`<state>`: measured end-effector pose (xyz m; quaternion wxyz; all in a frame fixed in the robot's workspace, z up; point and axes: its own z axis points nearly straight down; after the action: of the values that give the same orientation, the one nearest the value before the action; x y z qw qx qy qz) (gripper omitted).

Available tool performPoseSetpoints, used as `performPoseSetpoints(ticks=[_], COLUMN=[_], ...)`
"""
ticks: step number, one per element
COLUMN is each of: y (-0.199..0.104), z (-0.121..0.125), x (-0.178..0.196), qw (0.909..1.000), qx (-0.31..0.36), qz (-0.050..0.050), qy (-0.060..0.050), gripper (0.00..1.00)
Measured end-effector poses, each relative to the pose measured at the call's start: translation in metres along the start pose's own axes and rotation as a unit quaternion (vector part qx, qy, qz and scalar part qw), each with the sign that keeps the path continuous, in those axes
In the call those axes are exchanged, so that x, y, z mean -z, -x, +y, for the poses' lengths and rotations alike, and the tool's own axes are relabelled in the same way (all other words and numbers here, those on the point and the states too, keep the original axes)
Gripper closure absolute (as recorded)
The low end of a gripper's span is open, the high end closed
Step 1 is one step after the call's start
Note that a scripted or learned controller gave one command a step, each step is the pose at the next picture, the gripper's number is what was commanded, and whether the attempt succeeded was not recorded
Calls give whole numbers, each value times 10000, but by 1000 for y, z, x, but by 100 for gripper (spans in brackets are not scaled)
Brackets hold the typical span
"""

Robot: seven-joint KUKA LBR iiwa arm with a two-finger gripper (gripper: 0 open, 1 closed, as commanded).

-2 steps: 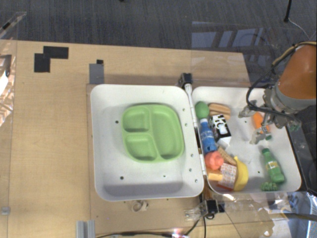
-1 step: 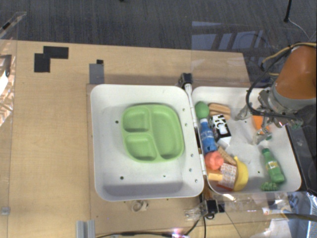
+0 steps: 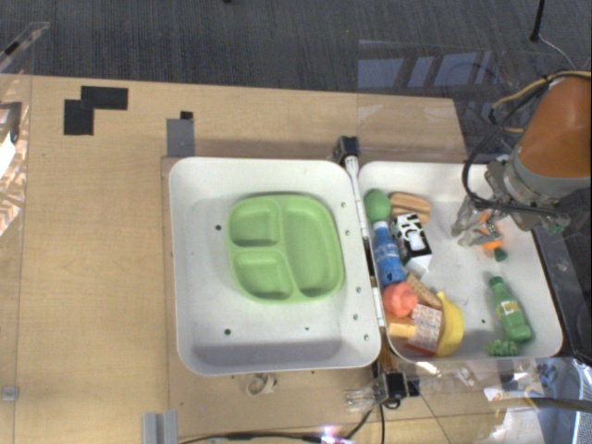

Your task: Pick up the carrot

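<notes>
The carrot (image 3: 495, 245) is a small orange piece with a green tip. It lies on the floor of the right bin (image 3: 462, 285), near its far right side. My gripper (image 3: 474, 232) hangs low over the bin floor just left of the carrot. Its fingers (image 3: 462, 225) look spread and open, and the right fingertip is at the carrot's edge. I see nothing held between them. The grey wrist and its orange band (image 3: 555, 132) hide the bin's far right corner.
The left bin (image 3: 199, 331) holds a green divided plate (image 3: 282, 248). In the right bin, a green ball (image 3: 376, 203), a bun (image 3: 409, 202), a blue bottle (image 3: 388, 257), a pink fruit (image 3: 400, 299) and a banana (image 3: 450, 326) crowd the left wall. A green bottle (image 3: 509, 311) lies near the right.
</notes>
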<state>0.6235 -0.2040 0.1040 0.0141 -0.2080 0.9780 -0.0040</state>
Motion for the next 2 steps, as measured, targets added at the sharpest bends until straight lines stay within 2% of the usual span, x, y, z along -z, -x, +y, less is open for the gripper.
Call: performPoseSetpoints(ticks=[1, 2], y=[4, 4], z=[-1, -1], x=[14, 14], qw=[10000, 10000], qx=[-2, -1], qz=[-61, -58], qy=[-31, -26], gripper=[100, 0])
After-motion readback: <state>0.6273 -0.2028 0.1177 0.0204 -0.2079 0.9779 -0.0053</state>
